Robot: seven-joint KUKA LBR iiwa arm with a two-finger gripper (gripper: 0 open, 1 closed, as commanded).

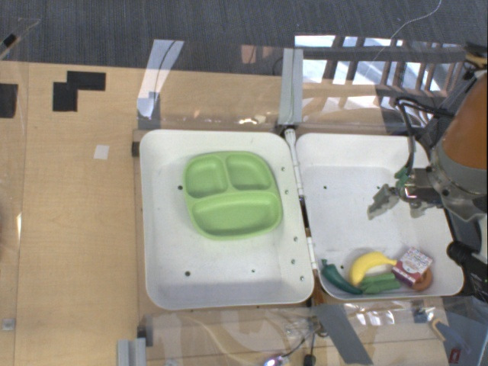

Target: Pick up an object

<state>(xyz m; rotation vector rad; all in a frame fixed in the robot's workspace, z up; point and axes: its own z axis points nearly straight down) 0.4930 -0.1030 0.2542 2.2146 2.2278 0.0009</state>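
Yellow banana (371, 264) lies with other toy food at the right bin's (343, 204) near edge, while the gripper (389, 198) hovers above it, fingers apart and gripping nothing

Green plate (232, 194) in left bin (164, 280), gripper (383, 201) over right bin (343, 166), seemingly empty

A robotics lab: wooden bench (69, 227) with clear guard panels, two white bins (164, 280), grey carpet (229, 10).
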